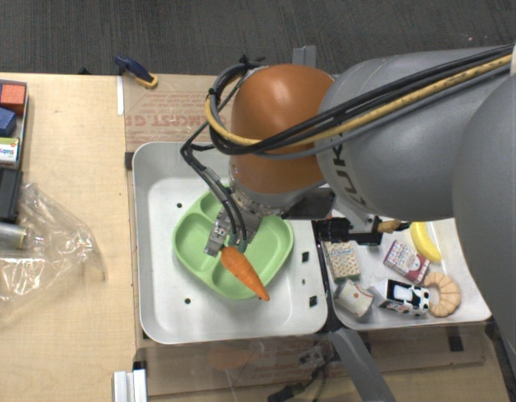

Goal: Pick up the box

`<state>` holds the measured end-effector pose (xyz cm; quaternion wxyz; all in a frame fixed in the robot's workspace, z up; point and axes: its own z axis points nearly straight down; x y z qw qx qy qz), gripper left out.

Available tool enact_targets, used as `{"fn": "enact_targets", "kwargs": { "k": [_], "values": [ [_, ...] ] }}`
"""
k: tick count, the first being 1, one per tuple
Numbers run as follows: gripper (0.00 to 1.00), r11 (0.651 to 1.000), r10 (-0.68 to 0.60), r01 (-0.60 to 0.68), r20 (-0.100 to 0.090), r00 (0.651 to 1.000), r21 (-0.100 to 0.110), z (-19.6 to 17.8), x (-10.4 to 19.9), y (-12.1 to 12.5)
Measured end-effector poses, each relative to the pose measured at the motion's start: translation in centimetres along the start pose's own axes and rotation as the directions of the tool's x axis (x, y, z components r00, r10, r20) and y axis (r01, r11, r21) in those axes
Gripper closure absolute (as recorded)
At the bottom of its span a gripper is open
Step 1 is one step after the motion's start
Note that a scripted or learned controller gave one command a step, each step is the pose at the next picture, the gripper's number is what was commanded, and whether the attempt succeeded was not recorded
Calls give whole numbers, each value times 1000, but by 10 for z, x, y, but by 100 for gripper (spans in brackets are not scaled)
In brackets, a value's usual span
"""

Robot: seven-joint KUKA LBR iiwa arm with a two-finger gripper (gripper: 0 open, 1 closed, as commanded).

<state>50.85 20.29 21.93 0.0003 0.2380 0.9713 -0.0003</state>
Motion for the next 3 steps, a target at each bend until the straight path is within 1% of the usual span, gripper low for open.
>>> {"fn": "enact_targets", "kwargs": {
  "k": [1, 2, 3],
  "values": [
    [100, 923, -385, 385, 1, 923, -1, -32, 15, 0],
    [100, 737, -676, 676, -2, 737, -1, 14, -19, -103],
    [100, 611, -792, 792, 2, 611, -2, 27, -50, -16]
  ]
}}
